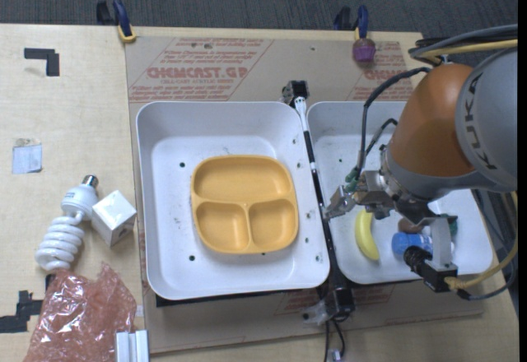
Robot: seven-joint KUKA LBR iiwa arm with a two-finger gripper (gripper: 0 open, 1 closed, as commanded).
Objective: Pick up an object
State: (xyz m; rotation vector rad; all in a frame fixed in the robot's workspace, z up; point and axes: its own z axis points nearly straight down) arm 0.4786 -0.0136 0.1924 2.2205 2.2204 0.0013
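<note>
In the camera view, the arm (pixel 461 122), lettered "KUKA", is reaching over the right bin (pixel 329 126); its gripper (pixel 387 204) is sitting beside a yellow banana (pixel 366 235) and a blue object (pixel 409 245) lying in that bin. A yellow divided tray (pixel 244 204) is resting in the left bin (pixel 165 187). The protective sheet (pixel 198 64) beneath is reading "CHEMCAST".

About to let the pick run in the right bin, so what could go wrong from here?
The banana lies close against a blue object, so the gripper may nudge or grab the wrong one. The wrist hangs near the divider between the bins, so it could clip the rim on descent.
</note>
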